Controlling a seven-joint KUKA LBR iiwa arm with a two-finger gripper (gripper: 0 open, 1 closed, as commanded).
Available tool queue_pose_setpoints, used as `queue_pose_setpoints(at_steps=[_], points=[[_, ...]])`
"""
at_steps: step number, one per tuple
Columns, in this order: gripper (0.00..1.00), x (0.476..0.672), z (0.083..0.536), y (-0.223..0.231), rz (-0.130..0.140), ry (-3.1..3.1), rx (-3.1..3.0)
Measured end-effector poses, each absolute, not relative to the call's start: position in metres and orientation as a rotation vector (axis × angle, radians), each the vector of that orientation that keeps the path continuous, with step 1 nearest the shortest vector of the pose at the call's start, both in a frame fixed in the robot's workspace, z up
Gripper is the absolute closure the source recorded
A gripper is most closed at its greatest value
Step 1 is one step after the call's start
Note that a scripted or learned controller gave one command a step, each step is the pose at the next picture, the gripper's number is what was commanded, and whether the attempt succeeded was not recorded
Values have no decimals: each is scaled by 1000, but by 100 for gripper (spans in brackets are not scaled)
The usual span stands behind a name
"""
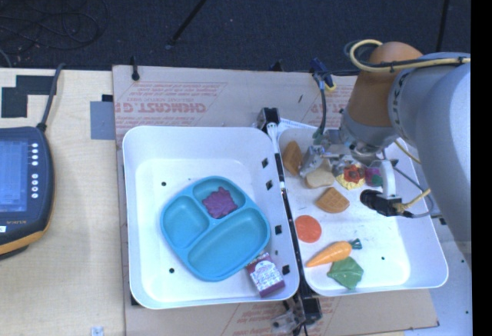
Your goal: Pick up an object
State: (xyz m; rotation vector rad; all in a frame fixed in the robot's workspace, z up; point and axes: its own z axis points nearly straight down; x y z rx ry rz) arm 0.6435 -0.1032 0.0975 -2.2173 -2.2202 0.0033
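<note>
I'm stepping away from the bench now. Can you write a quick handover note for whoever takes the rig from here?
Gripper: down in the right bin, among the toy food at its upper end; I can't tell if its fingers are open or shut, and nothing is visibly held.
Right bin: bread-like pieces, a red disc, a carrot, a green leafy piece, a multicoloured item.
Left bin: blue divided plate with a purple piece in one compartment; small packet beside it.
Done: no pick confirmed.
Left: grasp one object and lift it.
</note>
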Motion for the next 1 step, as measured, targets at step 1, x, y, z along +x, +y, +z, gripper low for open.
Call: queue_pose_setpoints(at_steps=[1], points=[[100, 617, 193, -59, -6, -2226, -2218]])
